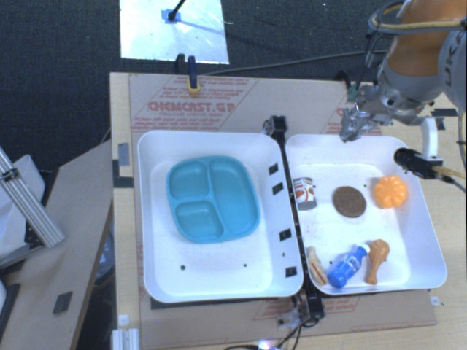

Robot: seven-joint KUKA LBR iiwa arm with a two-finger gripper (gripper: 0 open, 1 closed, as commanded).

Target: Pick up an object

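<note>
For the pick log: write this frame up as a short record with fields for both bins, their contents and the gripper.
left bin: holds a blue divided plate
right bin: holds five loose items plus one at the divider
near divider: small can
centre: brown round disc
right side: orange pumpkin
front: blue bottle, toy drumstick, hot dog
gripper: above the right bin's back edge, nothing seen in it

The gripper (355,125) hangs over the right bin's (419,268) far edge. In that bin lie a small can (303,193), brown disc (350,201), orange pumpkin (390,192), blue bottle (346,267) and drumstick (376,258). The left bin (157,268) holds a blue divided plate (213,198).
</note>
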